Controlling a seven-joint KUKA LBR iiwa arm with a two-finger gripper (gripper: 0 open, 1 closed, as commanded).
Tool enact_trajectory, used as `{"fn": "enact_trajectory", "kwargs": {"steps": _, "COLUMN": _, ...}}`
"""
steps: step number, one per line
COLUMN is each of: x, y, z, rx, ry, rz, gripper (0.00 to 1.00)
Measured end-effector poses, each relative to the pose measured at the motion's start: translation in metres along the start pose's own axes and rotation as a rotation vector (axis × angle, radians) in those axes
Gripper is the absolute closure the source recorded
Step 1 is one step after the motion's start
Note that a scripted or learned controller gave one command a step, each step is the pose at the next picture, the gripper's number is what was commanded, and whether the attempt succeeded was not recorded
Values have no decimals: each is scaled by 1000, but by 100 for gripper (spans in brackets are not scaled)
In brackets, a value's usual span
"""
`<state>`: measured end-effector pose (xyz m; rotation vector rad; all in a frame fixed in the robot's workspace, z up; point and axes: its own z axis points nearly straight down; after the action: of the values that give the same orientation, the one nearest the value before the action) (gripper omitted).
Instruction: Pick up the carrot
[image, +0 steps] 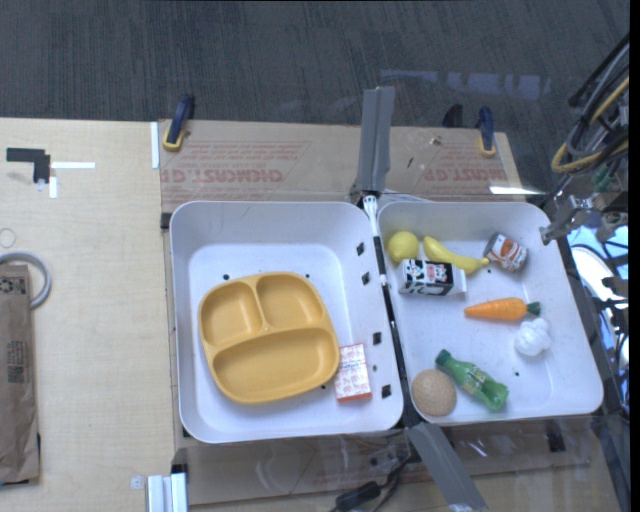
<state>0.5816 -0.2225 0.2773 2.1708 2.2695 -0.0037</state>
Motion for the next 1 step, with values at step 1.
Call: {"fn": "enact_trajectory", "kwargs": {"steps": 1, "x": 31, "y": 30, "z": 95, "rx": 1, "ry": 1, "rz": -15, "gripper": 0}}
